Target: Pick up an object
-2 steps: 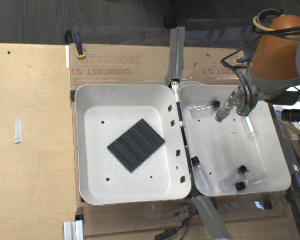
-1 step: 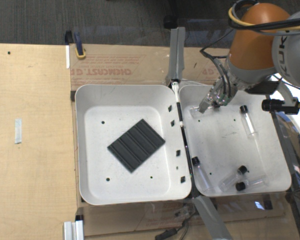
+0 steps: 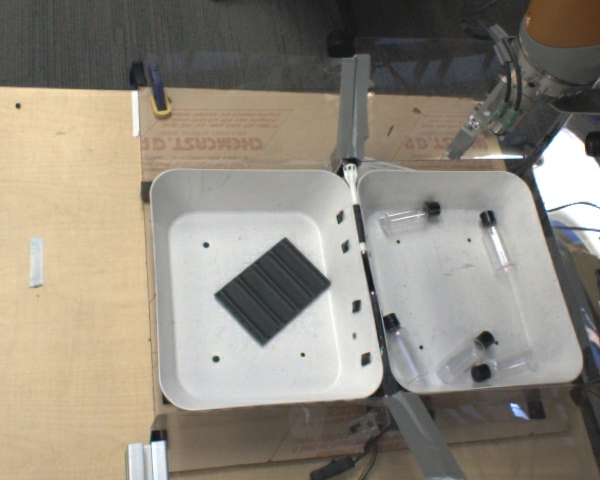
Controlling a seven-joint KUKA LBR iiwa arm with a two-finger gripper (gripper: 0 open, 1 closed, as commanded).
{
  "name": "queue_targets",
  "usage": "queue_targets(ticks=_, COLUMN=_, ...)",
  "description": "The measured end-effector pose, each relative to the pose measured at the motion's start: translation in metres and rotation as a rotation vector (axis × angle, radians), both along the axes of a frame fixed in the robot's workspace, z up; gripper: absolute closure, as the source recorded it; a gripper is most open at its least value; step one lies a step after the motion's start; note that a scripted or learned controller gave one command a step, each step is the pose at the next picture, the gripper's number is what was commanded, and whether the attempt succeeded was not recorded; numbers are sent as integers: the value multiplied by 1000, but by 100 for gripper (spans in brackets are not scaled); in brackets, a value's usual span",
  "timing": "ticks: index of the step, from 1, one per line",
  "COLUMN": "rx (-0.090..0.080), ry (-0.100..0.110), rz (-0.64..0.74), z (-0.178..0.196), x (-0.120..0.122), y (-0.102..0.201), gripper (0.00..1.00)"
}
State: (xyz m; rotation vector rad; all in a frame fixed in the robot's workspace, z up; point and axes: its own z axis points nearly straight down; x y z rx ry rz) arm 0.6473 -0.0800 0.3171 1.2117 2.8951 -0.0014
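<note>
A dark grey ribbed rectangular pad (image 3: 273,290) lies flat and turned diagonally in the middle of the left bin (image 3: 180,193). The right bin (image 3: 545,268) holds several clear plastic tubes with black caps: one near its back wall (image 3: 410,220), one at the back right (image 3: 495,246), one at the front left (image 3: 400,346), and two together at the front right (image 3: 475,360). My gripper (image 3: 468,136) hangs at the top right, above the cardboard behind the right bin's back edge, apart from every object. Nothing shows in it.
A cardboard sheet (image 3: 240,133) lies behind the bins, with a blue-handled clamp (image 3: 158,93) at its left end. A grey metal bar (image 3: 355,108) rises between the bins at the back. Bare wooden bench (image 3: 60,268) stretches left.
</note>
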Motion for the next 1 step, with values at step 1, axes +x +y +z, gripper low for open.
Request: queue_targets(ticks=1, rx=1, ry=3, rz=-18, z=-87, x=-13, y=69, gripper=100)
